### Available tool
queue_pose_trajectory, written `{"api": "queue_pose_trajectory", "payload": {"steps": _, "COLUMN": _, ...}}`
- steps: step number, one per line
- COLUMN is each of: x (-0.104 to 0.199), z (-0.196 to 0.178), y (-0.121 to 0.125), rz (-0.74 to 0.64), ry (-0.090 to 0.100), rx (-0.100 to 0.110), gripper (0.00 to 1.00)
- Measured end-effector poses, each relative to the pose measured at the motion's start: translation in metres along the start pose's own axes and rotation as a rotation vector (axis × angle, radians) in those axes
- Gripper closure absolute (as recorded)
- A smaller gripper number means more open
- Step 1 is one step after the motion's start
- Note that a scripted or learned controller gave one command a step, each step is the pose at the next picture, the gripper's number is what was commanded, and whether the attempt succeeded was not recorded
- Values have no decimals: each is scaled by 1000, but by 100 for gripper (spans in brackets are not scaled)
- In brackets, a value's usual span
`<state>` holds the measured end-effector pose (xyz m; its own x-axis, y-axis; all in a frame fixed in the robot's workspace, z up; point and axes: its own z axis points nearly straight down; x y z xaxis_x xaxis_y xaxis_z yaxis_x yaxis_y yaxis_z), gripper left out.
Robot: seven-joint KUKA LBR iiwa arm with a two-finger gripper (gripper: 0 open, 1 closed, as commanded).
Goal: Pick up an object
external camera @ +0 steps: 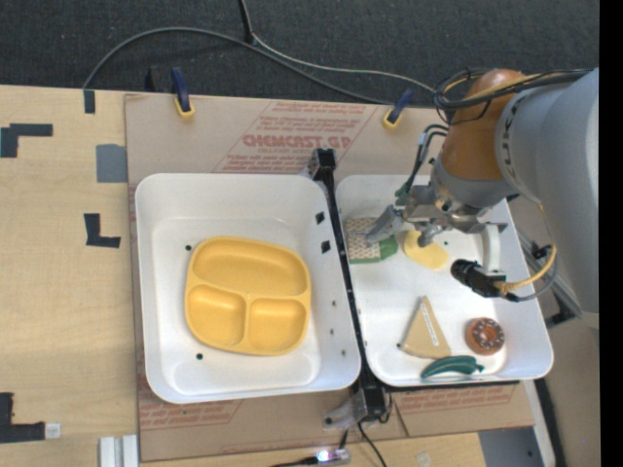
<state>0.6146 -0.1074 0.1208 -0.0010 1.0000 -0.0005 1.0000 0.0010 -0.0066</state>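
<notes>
My gripper (401, 232) hangs low over the back of the right bin (516, 358), below the arm's orange band. Its fingers are spread open. One grey finger (382, 225) reaches toward a green and beige scrub sponge (363, 242) by the bin's left wall. The other finger stands just above a pale yellow round piece (426, 253). Nothing shows between the fingers. Nearer the front lie a tan wedge (424, 329), a brown donut (484, 335) and a dark green pepper (451, 366).
The left bin (156, 261) holds a yellow divided plate (249, 294). A black divider rail (341, 261) runs between the bins. The grey arm and a black cable fitting (474, 276) hang over the right bin's right side.
</notes>
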Motion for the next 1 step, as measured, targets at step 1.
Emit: {"api": "queue_pose_trajectory", "payload": {"steps": 1, "x": 1, "z": -14, "y": 1, "rz": -2, "ry": 1, "rx": -4, "gripper": 100}}
